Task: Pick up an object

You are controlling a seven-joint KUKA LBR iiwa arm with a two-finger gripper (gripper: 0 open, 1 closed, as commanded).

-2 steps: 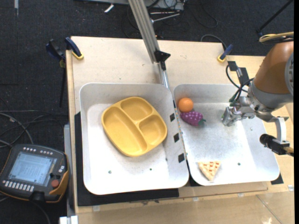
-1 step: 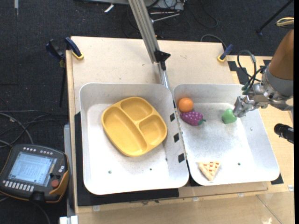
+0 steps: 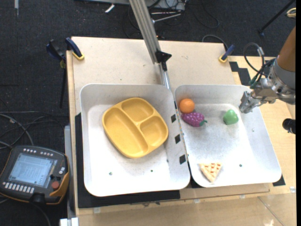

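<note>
I have the grey two-finger gripper (image 3: 246, 103) hanging over the right white bin's (image 3: 263, 140) far edge, ready to descend. The small green rounded toy (image 3: 230, 117) lies just beside it — down-left and apart, with nothing held. How wide they stand I cannot tell.

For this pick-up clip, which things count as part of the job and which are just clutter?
Part of the job:
- gripper, above the right bin's far edge
- green toy
- orange ball
- purple grapes
- pizza slice
- right bin

Just lying about:
- yellow divided plate in the left bin
- control pendant beside the bench
- clamps on the board
</note>
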